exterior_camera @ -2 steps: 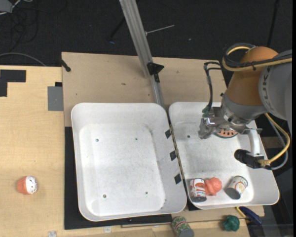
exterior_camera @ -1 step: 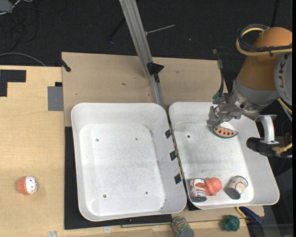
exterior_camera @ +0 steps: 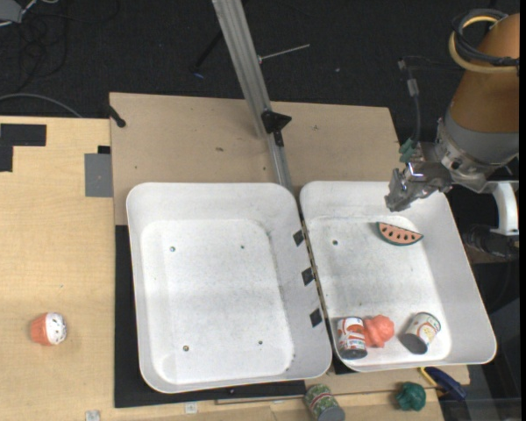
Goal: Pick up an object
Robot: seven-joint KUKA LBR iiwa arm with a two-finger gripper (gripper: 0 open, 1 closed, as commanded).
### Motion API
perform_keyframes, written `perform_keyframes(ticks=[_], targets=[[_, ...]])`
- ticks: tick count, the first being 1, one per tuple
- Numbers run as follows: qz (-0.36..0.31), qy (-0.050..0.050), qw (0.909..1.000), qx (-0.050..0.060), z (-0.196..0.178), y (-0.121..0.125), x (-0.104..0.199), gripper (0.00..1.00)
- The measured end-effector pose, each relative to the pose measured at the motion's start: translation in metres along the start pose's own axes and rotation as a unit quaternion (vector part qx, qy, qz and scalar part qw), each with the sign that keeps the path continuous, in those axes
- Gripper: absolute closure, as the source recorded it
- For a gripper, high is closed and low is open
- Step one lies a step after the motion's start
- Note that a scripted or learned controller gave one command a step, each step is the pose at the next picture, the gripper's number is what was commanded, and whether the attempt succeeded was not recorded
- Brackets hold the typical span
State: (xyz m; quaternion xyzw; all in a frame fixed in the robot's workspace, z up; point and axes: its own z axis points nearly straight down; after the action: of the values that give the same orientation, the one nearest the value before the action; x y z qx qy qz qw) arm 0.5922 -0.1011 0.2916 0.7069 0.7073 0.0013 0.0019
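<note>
The right bin (exterior_camera: 456, 261) holds a watermelon-slice toy (exterior_camera: 399, 233) near its far side. Along its near edge lie a small red-labelled can (exterior_camera: 351, 336), a pink-orange lump (exterior_camera: 380, 330) and a tipped can (exterior_camera: 420, 332). My gripper (exterior_camera: 401, 191) hangs over the bin's far edge, just up and slightly right of the watermelon slice, apart from it. Nothing shows between its fingertips.
The left bin (exterior_camera: 145, 235) sits beside the right one. A metal rail (exterior_camera: 250, 68) slants down to the bins' junction. An orange-white ball (exterior_camera: 48, 329) lies on the wooden bench at left. A can (exterior_camera: 322, 402) and a green object (exterior_camera: 411, 396) sit in front of the bins.
</note>
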Motion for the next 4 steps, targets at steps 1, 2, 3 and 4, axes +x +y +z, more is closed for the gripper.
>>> perform_keyframes(ticks=[1, 2, 3, 4], targets=[[-0.002, 0.0, 1.0, 0.003, 0.002, 0.0, 0.0, 1.0], [-0.001, 0.002, 1.0, 0.005, 0.022, -0.013, 0.045, 1.0], [-0.001, 0.002, 1.0, 0.005, 0.023, -0.036, 0.095, 1.0], [-0.002, 0.001, 1.0, 0.005, 0.025, -0.046, 0.14, 1.0]])
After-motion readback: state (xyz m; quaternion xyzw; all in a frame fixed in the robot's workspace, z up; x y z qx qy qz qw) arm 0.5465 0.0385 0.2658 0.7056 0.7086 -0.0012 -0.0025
